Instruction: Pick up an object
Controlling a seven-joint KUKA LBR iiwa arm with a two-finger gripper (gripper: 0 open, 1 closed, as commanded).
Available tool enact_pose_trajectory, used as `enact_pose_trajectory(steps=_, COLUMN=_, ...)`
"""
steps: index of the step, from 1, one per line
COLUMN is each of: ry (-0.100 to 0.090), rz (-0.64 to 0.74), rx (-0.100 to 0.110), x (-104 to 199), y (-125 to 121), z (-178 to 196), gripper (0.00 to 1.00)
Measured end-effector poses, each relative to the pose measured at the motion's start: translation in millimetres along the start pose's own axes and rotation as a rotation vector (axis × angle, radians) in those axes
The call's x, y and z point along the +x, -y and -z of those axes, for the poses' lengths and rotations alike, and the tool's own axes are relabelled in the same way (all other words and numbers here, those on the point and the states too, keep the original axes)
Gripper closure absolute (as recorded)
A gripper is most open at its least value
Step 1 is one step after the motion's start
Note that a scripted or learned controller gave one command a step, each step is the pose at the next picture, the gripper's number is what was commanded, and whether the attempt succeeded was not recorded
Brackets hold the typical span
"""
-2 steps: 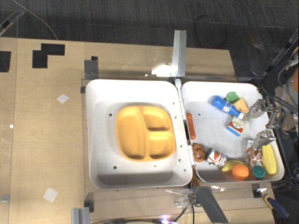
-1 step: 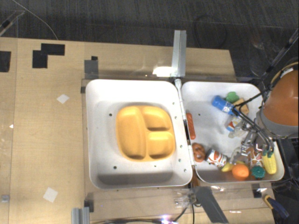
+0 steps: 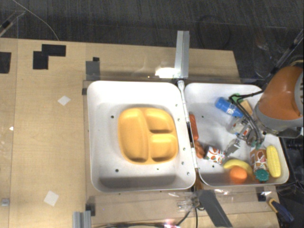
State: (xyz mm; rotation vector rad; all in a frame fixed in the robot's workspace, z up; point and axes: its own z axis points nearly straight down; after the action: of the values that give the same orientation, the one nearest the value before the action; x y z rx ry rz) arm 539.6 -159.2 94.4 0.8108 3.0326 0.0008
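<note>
One camera sits high above the bench (image 3: 42, 141) and looks down at a slant, far enough back to take in both white bins. The left bin (image 3: 102, 127) lies near the middle of the picture and the right bin (image 3: 209, 96) beside it. The arm (image 3: 282, 99) comes in from the right edge.

Robotics lab test cell — not a home or shop. Evidence: wooden bench (image 3: 42, 141) with black marker patches (image 3: 49, 55) at 10 o'clock, metal post (image 3: 182, 56) at 12 o'clock, two white bins (image 3: 99, 127) fixed centre, loose cables (image 3: 190, 217) at 6 o'clock — toy food (image 3: 237, 167) as test items.
</note>
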Motion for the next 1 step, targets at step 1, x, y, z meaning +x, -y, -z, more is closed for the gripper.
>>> enact_pose_trajectory(steps=1, ry=0.008, rz=0.003, rx=-0.004, x=-29.6, y=16.9, z=-6.2, gripper=0.00)
